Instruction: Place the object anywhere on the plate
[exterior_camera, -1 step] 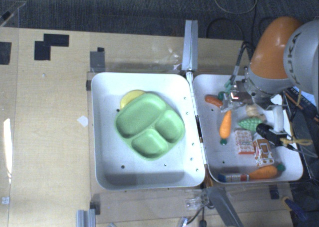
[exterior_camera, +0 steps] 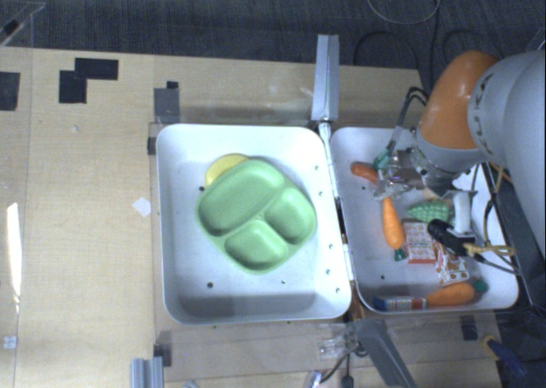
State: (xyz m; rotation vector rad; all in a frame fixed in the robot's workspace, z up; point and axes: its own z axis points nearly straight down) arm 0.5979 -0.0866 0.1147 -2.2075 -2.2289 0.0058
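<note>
Metal gripper (exterior_camera: 397, 175), low in right bin (exterior_camera: 363, 288); finger state cannot be told, nothing visibly held. Carrot (exterior_camera: 392, 223) just beside it at six o'clock, likely the intended pick. Green plate (exterior_camera: 256, 215) at nine o'clock, left bin (exterior_camera: 175, 233), awaiting delivery.

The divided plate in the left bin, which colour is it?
Light green; the plate shows best in the camera view.

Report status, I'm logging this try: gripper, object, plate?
Gripper low in right bin, above carrot; nothing visibly held. Green plate in left bin, unobstructed.
</note>
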